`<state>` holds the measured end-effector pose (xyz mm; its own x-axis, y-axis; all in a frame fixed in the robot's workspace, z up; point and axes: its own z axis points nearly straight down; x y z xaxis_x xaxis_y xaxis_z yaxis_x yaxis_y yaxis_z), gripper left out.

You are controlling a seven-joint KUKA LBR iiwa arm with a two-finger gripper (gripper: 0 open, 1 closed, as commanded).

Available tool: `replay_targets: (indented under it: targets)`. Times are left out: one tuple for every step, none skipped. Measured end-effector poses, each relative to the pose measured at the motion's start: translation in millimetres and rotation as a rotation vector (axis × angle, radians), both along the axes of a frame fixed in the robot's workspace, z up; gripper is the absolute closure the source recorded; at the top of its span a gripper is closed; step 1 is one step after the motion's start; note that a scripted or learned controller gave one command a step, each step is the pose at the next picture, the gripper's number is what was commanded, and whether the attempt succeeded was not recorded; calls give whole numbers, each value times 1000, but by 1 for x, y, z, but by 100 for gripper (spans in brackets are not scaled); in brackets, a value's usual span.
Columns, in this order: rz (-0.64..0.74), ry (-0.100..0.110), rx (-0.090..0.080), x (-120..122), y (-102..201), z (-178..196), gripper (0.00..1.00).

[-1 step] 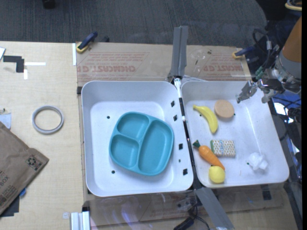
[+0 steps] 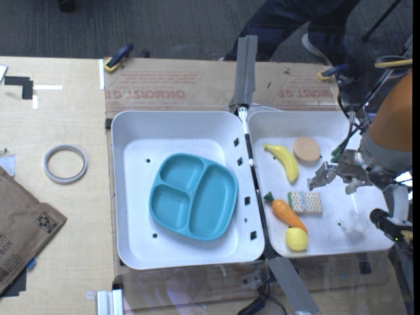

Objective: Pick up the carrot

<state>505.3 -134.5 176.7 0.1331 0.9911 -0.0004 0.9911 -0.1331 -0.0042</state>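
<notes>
Pincer (image 2: pixel 326 174) hangs low over the right-hand shallow white plastic bin (image 2: pixel 367 245), nothing between its tips; whether spread or closed, cannot tell. Orange carrot with green top (image 2: pixel 287 212) lies at its 8 o'clock, slanting, touching the speckled rectangular sponge block (image 2: pixel 306 203), round yellow lemon (image 2: pixel 296 239) just beside its tip. Best approach, judged: straddle the carrot mid-body across its width, avoiding both neighbours.

Arm (image 2: pixel 394 126): rounded body, orange band on upper section, grey housing beneath; wrist assembly of bare grey metal, angular brackets and plates; gripper (image 2: pixel 320 178): grey metal fingers, small and angular; thin dark cables run along the wrist; a small green part sits beside the wrist metalwork.
</notes>
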Motion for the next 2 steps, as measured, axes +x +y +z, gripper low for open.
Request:
replay_targets:
  targets:
    - [-4,-1,0,-8,89,14,0]
    - [64,-15,-2,-25,33,-78,0]
